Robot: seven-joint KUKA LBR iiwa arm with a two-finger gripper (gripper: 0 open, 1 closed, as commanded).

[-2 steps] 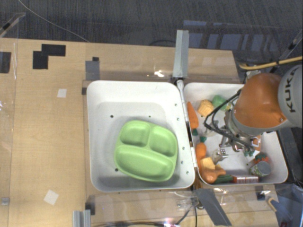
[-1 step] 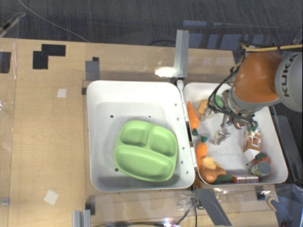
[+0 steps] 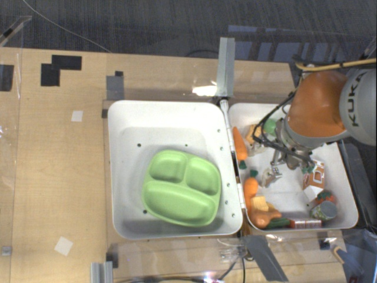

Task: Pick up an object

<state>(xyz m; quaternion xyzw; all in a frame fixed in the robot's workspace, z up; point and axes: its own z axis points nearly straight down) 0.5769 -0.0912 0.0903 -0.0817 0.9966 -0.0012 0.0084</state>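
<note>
My gripper (image 3: 273, 174) hangs low over the middle of the right bin (image 3: 347, 184), under the orange band of the arm. Its fingers point down and nothing shows between them. An orange carrot (image 3: 239, 144) lies along the bin's left wall. A round orange fruit (image 3: 251, 187) sits just left of the gripper. Below it lie a yellow and orange piece (image 3: 260, 205) and a red and green stick (image 3: 294, 222) along the front wall. A small can (image 3: 326, 210) and a red and white packet (image 3: 315, 175) lie at the right.
The left bin (image 3: 126, 122) holds a green divided plate (image 3: 182, 186), tilted toward the front. A metal post (image 3: 225, 69) stands behind the seam between the bins. The arm's body covers the back right of the right bin.
</note>
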